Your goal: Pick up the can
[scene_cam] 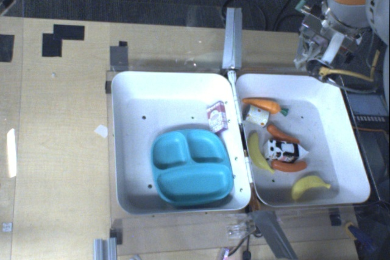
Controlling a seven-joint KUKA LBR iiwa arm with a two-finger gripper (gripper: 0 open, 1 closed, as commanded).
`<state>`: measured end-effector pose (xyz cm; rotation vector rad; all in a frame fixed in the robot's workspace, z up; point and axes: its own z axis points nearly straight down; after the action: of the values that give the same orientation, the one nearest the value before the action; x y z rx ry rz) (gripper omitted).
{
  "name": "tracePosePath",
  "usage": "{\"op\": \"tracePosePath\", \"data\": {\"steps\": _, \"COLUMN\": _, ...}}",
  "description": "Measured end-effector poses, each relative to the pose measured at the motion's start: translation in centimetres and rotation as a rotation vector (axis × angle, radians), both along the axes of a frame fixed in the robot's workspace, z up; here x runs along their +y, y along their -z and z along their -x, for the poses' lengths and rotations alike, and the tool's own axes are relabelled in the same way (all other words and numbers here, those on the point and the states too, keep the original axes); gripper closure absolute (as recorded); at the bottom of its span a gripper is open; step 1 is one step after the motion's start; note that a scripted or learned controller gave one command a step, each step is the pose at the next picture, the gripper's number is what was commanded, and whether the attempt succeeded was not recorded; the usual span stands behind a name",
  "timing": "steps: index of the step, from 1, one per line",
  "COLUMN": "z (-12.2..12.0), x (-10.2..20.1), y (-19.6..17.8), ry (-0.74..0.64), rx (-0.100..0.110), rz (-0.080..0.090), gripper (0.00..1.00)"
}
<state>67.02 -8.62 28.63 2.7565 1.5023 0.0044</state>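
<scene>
A small can [217, 117] with a red and white label stands in the left bin [131, 131], close against its right wall and just behind the blue tray. My gripper [318, 52] hangs on the grey arm below its orange band. It is over the back rim of the right bin [341, 131], far to the right of the can and well above it. Nothing shows under the gripper.
A blue three-compartment tray [190, 166] takes up the left bin's front half. The right bin holds two carrots [263, 105] [283, 133], two bananas [258, 154] [309, 186], a white piece [256, 115] and a black-and-white object [280, 150]. A metal divider post [231, 39] stands between the bins.
</scene>
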Motion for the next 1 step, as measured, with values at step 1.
{"op": "tracePosePath", "data": {"steps": 1, "z": 0.05, "x": 2.91, "y": 3.82, "ry": 0.289, "rx": 0.004, "rz": -0.001, "gripper": 1.0}}
